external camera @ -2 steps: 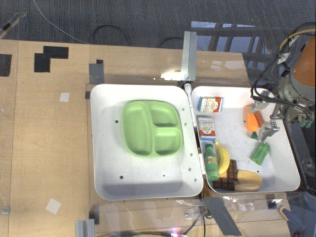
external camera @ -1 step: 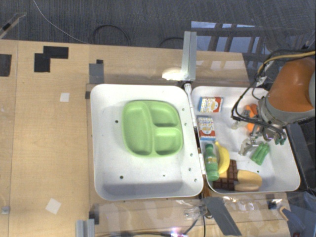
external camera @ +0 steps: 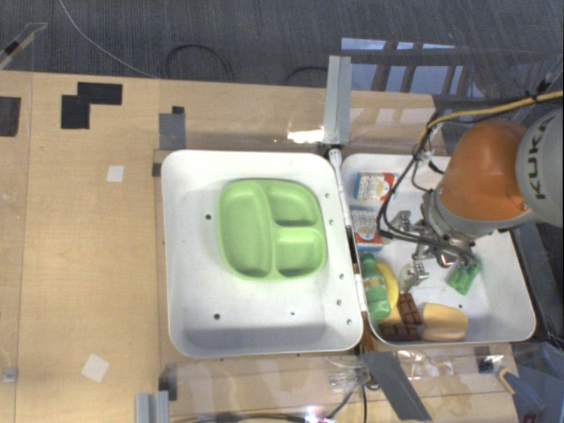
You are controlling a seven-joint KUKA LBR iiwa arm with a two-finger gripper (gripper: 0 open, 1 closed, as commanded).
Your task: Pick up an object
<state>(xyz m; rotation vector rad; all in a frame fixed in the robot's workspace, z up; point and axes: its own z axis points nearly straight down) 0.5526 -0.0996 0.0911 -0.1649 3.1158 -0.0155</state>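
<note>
The arm reaches down into the right bin (external camera: 522, 311), its orange band hiding most of the gripper (external camera: 425, 270). Below the wrist lie a green bottle (external camera: 377, 294), a yellow banana-like piece (external camera: 389, 278), a brown chocolate bar (external camera: 407, 315) and a tan bread roll (external camera: 442, 321). A small green object (external camera: 463, 277) rests just right of the wrist. At the bin's far left lie a blue and white carton (external camera: 374, 187) and a red and white packet (external camera: 367, 226). Nothing is seen held between the fingers.
The left bin (external camera: 189, 307) holds a light green divided tray (external camera: 270, 228). A ridge (external camera: 345, 236) separates the two bins. Black cables (external camera: 401, 183) loop from the wrist over the right bin. A grey metal post (external camera: 337, 95) stands behind the bins.
</note>
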